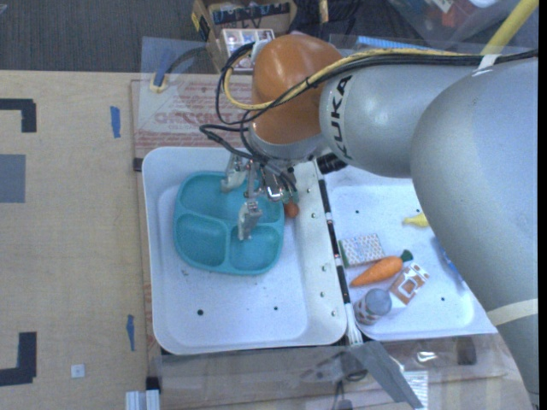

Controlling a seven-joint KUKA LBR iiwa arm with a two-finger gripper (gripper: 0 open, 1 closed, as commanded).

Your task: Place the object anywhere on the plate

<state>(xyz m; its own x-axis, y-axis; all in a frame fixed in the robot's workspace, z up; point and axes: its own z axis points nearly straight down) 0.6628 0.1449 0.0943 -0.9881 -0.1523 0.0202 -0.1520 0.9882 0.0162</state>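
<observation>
While the metal hand (249,202), grip state unclear, hangs above it, the teal divided plate (205,237) gleams.

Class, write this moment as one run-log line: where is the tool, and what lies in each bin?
tool: over teal plate | left bin: plate | right bin: toy carrot, small can | placement: not confirmed

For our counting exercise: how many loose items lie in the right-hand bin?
5: a yellow piece by the arm, a patterned block, a carrot, an orange-white box and a jar at the front. The arm may hide more.
</observation>
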